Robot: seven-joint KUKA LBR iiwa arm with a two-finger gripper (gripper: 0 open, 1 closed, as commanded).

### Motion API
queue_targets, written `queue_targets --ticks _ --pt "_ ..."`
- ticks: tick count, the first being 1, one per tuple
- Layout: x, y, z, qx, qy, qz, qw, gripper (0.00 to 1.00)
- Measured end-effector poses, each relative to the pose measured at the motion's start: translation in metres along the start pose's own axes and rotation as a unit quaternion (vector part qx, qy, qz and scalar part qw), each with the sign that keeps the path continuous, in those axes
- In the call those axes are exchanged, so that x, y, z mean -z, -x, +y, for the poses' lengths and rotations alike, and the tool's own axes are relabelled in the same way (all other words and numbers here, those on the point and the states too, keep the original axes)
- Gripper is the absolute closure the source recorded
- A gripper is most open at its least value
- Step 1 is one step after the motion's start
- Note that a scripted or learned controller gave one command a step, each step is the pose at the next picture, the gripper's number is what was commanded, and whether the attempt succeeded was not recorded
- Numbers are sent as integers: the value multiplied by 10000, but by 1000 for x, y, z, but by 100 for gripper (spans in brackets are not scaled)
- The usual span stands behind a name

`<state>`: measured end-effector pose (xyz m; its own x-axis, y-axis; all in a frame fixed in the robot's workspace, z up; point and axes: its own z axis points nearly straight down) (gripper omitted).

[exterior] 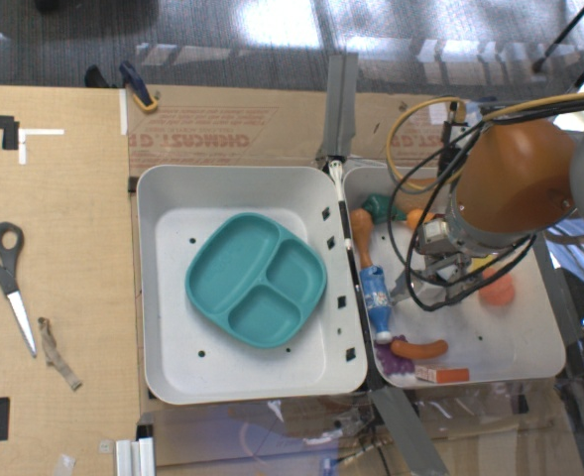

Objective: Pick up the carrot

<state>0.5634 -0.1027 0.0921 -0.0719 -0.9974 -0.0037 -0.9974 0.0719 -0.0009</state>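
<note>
The carrot (361, 234) is a slim orange piece with a green top. It lies along the left wall of the right bin (544, 365), pointing toward the front. The arm's orange band (515, 172) hangs over the middle of that bin. Under it, amid looping cables, my gripper (410, 284) sits low, to the right of the carrot and a little nearer the front. It is close beside a blue bottle (376, 301). Nothing is visibly held.
The right bin also holds an orange sausage shape (420, 347), a purple item (396, 365), a small red box (440, 373) and a peach ball (498, 289). A teal divided plate (257, 281) lies in the left bin (163, 266). Scissors (9, 276) rest on the bench at left.
</note>
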Motion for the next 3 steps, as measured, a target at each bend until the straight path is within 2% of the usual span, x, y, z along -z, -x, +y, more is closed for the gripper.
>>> queue_targets --ticks 1,2,3 --pt "141 -30 -61 366 -13 -3 9993 0" --pt "19 -22 -98 675 0 -8 9977 0" --pt "2 -16 -98 551 -14 -3 9985 0"
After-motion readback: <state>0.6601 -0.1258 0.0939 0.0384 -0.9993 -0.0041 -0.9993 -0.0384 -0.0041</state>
